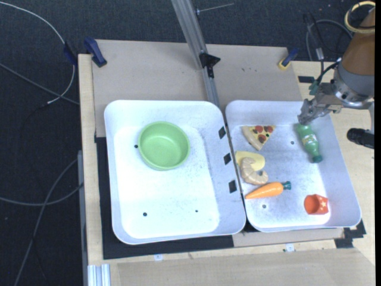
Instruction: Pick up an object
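Dark carpet surrounds the tan worktop (155, 70), which carries two shallow white bins side by side. Reaching in from the right, the arm ends in the tool (311, 113), poised over the upper right corner of the right bin (351, 189); whether it is apart or together cannot be told from this slant. Just below the tool, touching or nearly so, lies a green bottle (309, 142), tilted with its cap end toward the lower right. Farther left in the same bin sits a pizza slice (259, 136), and below that a pale yellow curved piece (251, 165). An orange carrot (266, 189) lies just under that piece, and a small orange-red object (315, 204) rests near the bin's lower right corner. Well apart, the left bin (172, 219) holds a green bowl (164, 145) in its upper half.
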Available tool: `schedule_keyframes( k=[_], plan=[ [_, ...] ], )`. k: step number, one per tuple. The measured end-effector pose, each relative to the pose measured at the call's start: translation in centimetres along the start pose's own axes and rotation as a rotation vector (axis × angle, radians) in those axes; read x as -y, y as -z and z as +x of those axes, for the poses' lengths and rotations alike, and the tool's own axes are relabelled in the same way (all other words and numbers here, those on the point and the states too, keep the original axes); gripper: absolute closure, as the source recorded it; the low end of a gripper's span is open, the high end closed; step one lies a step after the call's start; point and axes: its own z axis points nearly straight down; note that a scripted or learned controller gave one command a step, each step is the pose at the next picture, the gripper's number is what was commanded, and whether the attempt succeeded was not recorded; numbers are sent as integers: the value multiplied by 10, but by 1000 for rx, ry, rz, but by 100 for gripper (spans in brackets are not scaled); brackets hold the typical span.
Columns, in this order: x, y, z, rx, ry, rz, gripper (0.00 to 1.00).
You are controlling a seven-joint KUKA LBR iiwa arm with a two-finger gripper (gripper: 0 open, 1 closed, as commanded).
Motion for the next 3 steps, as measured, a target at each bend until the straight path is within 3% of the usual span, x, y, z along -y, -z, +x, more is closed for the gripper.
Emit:
schedule_keyframes(
  k=[1,3],
  plan=[
    [-2,48,0,0,0,-1,100],
    [18,73,112,-8,6,16,100]
  ],
)
